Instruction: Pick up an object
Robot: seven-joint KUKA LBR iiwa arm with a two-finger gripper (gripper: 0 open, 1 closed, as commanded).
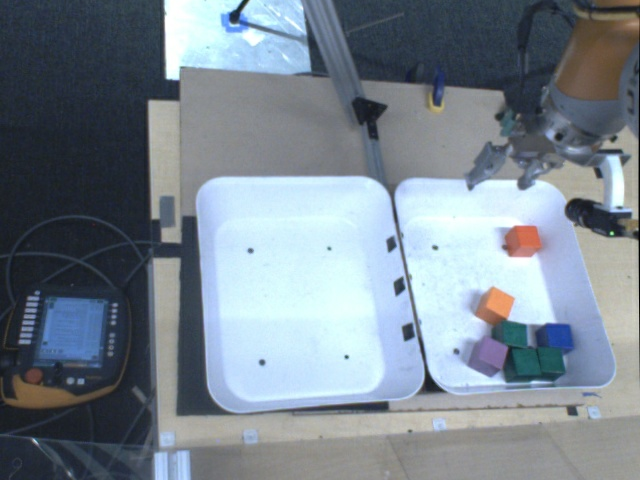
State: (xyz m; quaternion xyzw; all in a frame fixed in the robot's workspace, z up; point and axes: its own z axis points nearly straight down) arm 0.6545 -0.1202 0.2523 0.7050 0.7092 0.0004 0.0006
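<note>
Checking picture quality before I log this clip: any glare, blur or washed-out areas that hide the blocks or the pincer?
Camera view: evenly lit; the right bin is bright white, yet the blocks stay distinct, e.g. the red-orange block and purple block. Glare sits on the shiny sheet at top. The pincer looks slightly soft, its fingers spread open.

Six small blocks [520,336] lie in my right bin [440,268]. One orange-red block [522,240] sits apart; the others cluster near the front corner.
</note>
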